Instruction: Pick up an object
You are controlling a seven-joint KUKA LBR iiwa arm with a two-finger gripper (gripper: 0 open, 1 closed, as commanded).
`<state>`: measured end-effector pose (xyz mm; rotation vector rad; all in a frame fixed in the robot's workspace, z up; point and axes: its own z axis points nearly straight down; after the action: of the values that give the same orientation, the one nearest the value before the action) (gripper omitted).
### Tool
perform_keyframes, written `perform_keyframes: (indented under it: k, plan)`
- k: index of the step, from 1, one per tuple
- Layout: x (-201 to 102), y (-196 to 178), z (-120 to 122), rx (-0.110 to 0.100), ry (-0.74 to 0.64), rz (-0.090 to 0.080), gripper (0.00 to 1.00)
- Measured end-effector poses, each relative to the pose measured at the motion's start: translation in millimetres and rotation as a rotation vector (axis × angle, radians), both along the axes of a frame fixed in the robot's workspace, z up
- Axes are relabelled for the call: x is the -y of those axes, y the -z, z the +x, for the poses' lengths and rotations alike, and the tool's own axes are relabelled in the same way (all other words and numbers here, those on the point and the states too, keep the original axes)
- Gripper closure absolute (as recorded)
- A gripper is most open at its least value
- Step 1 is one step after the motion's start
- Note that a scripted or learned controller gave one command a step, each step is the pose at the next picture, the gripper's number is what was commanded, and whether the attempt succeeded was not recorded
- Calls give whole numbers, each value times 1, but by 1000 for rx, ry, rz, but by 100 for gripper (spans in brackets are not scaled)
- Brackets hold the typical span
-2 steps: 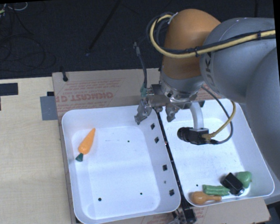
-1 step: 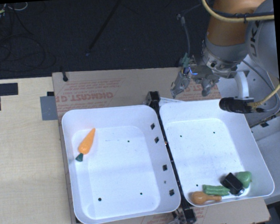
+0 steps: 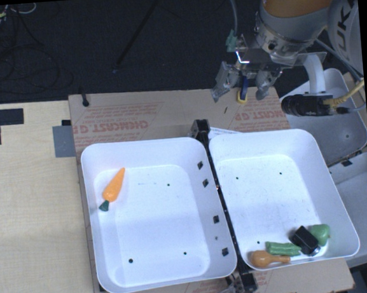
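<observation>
- Two white bins sit side by side on a cardboard sheet (image 3: 136, 118): left bin (image 3: 96, 246), right bin (image 3: 325, 162).
- Orange carrot (image 3: 113, 186) lies at the left bin's upper-left.
- Black block (image 3: 304, 240), green pieces (image 3: 283, 249) and an orange piece (image 3: 268, 258) crowd the right bin's lower corner, shapes hard to make out.
- Gripper (image 3: 243, 86) hangs above the bins' far edge, fingers apart, seemingly holding nothing.

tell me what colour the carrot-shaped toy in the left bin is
Orange with a dark green tip, the carrot toy, seen in the camera view.
</observation>
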<state>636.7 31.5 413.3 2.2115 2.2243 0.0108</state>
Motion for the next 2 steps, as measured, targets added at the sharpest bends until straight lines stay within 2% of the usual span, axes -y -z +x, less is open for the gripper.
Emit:
perform_keyframes:
  k: [1, 2]
  plan:
    - [2, -2, 0, -13, 0, -3, 100]
    - [63, 59, -30, -18, 13, -3, 100]
